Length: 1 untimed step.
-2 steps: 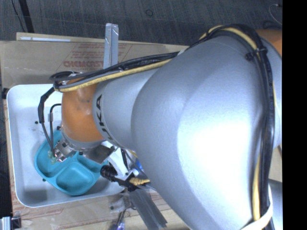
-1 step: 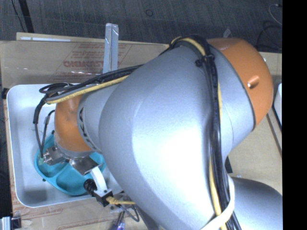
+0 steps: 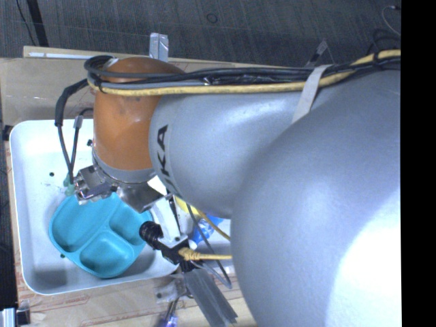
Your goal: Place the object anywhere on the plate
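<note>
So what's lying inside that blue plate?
The blue plate sits in the left white bin, and the two hollows facing the camera look bare. The arm's wrist hangs over its upper right edge and covers that part, so anything there is hidden.

Wooden bench [image 3: 41,70] bears white bin [image 3: 27,182] (left one); blue divided plate [image 3: 99,240] lies inside.

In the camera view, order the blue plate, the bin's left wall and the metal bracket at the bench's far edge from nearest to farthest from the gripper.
1. The blue plate, just below the gripper, in the white bin.
2. The bin's left wall, off to the view's left.
3. The metal bracket, at the bench's far edge, behind the arm.
</note>
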{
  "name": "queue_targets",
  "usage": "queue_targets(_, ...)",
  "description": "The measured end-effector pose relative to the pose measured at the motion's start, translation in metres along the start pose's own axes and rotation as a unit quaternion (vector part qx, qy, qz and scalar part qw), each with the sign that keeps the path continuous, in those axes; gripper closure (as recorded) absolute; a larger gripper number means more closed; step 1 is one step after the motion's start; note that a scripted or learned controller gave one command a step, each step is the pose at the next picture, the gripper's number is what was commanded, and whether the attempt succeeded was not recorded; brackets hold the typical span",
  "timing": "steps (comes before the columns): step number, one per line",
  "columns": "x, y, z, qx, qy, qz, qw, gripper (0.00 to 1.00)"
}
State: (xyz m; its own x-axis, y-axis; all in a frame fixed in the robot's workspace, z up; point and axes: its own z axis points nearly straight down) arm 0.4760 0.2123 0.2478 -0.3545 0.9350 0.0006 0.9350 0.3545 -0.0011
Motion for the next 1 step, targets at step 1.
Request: queue_targets(1, -0.0037, -0.0019, 0.1563, 0.001, 0.000, 0.027, 0.9996, 1.00)
